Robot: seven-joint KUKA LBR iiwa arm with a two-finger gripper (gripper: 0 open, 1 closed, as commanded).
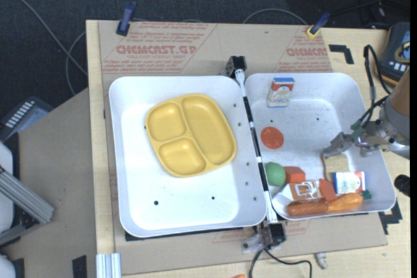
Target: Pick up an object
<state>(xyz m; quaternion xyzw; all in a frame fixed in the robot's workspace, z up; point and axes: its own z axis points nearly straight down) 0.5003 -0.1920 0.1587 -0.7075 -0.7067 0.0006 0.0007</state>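
Several toys (322,195) lie just below the jaws (337,148); their spread is unclear.

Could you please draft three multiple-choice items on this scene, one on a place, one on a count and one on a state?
1. Where is the yellow tray?
A. in the left bin
B. in the right bin
C. on the cardboard behind the bins

2. How many compartments does the yellow tray have?
A. two
B. three
C. five

3. How is the claw placed?
A. clamped on the yellow tray
B. low over the right bin's right side, nothing seen between its tips
C. over the left bin

Answers: 1 A, the tray fills the left bin's middle. 2 B, its ridges mark off three wells. 3 B, the claw hangs above bare white floor near the carton side's opposite end.
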